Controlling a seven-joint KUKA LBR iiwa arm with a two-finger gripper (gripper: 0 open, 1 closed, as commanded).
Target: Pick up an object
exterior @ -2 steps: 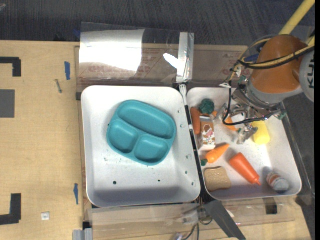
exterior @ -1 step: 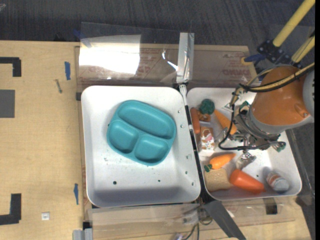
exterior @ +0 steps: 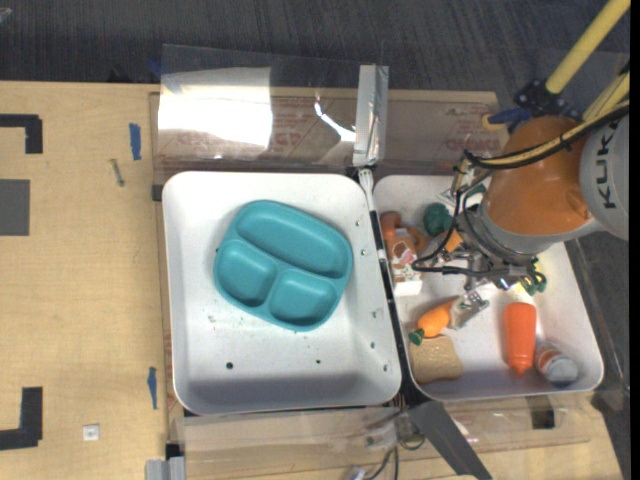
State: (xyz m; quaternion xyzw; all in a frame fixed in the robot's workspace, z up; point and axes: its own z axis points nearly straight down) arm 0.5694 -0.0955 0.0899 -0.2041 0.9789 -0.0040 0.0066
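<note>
The arm reaches into the right bin from the right, its orange band over the bin's far half. My gripper hangs low in the middle of that bin, just right of a small orange carrot. An orange bottle with a grey cap lies to the gripper's right. A tan bread-like piece sits near the front edge. A dark green item and a small printed packet lie at the bin's far left, partly hidden by cables.
The left bin holds a teal divided plate. A clear plastic sheet and a metal strip stand behind the bins. Yellow poles rise at the upper right. Cardboard covers the bench to the left.
</note>
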